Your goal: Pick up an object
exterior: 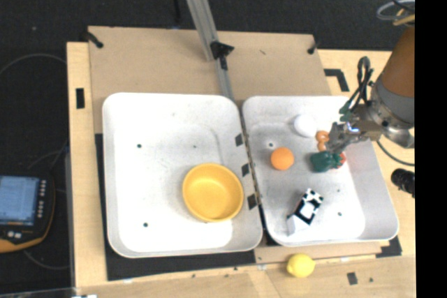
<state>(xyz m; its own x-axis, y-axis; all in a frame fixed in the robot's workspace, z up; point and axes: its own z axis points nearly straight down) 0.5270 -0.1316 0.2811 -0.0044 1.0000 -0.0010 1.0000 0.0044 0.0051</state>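
Observation:
My gripper point(338, 144) reaches in from the right over the right bin point(374, 209), just above a dark green object point(323, 162) with a bit of red at its right side. It overlaps the green object's top edge, and whether they touch is unclear. A small orange piece point(322, 138) lies just left of the gripper. An orange ball point(282, 158) sits near the bin's middle. Toward the back is a white rounded object point(304, 125), and a black-and-white object point(307, 206) lies near the front.
A yellow bowl point(212, 191) stands in the left bin point(140, 122), close to the divider between the bins. A yellow lemon-like object point(300, 265) lies on the bench in front of the right bin. A metal pole point(199, 3) slants up behind the bins.

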